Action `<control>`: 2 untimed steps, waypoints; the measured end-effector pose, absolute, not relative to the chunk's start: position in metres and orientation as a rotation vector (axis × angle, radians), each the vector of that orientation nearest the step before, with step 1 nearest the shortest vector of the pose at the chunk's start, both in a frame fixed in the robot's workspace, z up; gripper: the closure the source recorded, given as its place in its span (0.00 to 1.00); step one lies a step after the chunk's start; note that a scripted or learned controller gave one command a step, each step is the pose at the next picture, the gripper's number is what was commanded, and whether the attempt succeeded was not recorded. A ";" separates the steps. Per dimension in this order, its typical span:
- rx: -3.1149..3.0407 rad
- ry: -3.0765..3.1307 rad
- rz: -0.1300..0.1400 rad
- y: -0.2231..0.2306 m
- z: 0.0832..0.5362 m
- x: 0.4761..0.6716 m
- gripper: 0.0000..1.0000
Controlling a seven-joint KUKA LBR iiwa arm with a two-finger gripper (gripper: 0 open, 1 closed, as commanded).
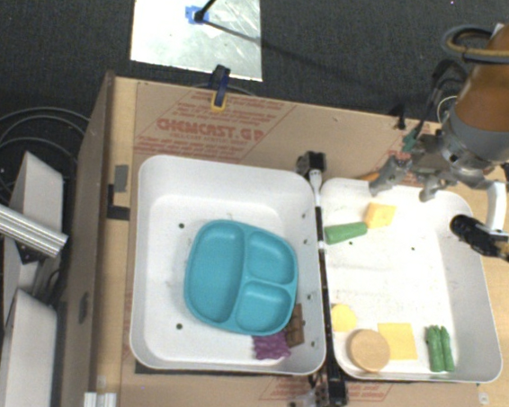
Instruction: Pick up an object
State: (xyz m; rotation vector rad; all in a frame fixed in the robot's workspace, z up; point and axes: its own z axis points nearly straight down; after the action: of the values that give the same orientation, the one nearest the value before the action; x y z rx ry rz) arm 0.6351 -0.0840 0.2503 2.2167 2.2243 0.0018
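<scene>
My gripper (409,182) hangs over the far edge of the right bin (479,303), open, with nothing between its fingers. Just below it in that bin lie a yellow cube (380,216) and a green stick (346,231). Along the bin's near side are a small yellow piece (343,318), a tan disc (369,349), a flat yellow square (397,340) and a green bean pod (440,348).
The left bin (156,233) holds a blue divided plate (242,278), with a purple lump (268,345) and a brown piece (297,327) at its near right corner. A ridge (318,259) separates the two bins. Cardboard (244,129) lies beyond them.
</scene>
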 end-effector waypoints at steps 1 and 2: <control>2.221 2.223 -0.004 -0.102 0.148 0.669 0.00; 2.220 2.221 -0.001 -0.130 0.082 0.669 0.00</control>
State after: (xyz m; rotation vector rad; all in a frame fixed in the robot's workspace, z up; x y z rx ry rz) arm 0.6685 -0.1302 0.0821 2.2202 2.2209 -0.0007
